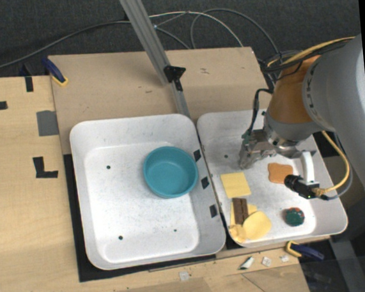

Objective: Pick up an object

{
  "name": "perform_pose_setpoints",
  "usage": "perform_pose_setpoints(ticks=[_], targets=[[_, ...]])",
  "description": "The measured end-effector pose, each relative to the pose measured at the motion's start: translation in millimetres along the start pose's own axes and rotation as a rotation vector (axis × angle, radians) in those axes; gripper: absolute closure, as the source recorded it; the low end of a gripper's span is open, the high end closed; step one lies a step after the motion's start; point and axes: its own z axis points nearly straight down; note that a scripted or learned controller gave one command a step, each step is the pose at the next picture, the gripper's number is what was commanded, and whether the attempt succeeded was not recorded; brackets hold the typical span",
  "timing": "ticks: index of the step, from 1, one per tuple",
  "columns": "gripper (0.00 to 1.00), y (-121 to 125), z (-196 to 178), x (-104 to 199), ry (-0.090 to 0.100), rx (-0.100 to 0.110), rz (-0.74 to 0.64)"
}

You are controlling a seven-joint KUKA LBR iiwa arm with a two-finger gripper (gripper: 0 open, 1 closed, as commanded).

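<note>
The bulky smooth grey arm (344,88) wears a broad orange band above its wrist; yellow and black cables loop beside it, above a dark metal two-finger gripper (251,155).

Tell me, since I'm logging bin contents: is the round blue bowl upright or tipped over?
Upright: the round blue bowl sits in the left white bin, rim upward, its inside visible.

Right bin (214,127) far half open; near half obstructed by yellow square (235,184), brown bar (239,211), orange piece (279,172), green object (294,215).
</note>
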Motion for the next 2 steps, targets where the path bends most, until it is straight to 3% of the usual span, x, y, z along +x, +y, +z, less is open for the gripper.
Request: perform_pose_setpoints(ticks=[1, 2], targets=[[1.0, 2.4, -62.3, 4.7, 0.0, -0.007, 0.001], [1.0, -4.0, -118.7, 1.6, -0.001, -0.001, 0.002]])
